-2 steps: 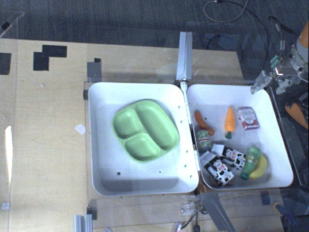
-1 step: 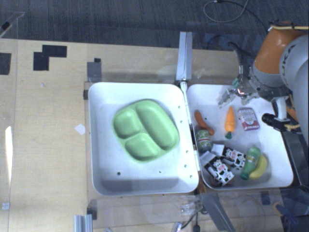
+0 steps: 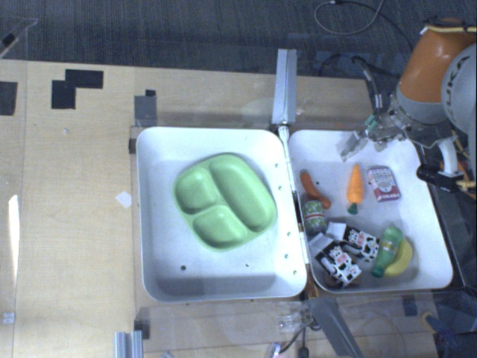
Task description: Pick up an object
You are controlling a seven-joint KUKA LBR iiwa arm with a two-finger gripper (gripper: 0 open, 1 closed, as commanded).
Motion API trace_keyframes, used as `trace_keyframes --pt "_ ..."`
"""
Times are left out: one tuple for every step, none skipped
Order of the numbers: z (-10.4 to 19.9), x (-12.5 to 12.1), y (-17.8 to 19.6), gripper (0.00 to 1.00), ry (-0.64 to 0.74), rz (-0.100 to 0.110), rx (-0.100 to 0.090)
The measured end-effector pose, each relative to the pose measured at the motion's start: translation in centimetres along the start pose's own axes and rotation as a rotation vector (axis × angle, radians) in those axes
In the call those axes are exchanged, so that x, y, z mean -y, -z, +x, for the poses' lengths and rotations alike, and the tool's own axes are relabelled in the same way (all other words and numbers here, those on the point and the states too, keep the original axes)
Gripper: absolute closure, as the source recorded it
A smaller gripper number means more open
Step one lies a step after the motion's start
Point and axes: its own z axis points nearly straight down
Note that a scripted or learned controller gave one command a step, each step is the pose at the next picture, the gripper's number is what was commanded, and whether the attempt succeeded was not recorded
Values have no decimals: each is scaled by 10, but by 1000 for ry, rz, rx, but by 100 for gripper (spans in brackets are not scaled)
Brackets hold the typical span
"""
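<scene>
The left bin [image 3: 149,222] holds a green plate [image 3: 225,200] with three compartments, lying a little toward 12 o'clock of the bin's middle. The right bin [image 3: 432,222] carries the small things. The arm [image 3: 440,66], grey with its orange band, reaches in at the bin's 1 o'clock corner, and its gripper [image 3: 358,145] hangs over the bin's 12 o'clock edge; whether the claw stands apart or together cannot be told from this slant, and nothing shows between its tips.

Just toward 6 o'clock of the gripper lies an orange carrot [image 3: 355,186], upright in the view, green stub at its lower end. At its 3 o'clock is a red-and-white carton [image 3: 383,183]; at its 9 o'clock a reddish sausage [image 3: 314,189]. A green bottle [image 3: 387,250] and yellow banana [image 3: 403,258] touch near 5 o'clock. Black-and-white cartons [image 3: 344,253] cluster at 6 o'clock, a small can [image 3: 314,217] beside them.
</scene>
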Motion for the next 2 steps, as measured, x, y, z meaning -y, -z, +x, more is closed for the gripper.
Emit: trace_keyframes --pt "0 0 0 0 0 0 0" --pt "2 11 -56 0 30 0 -1"
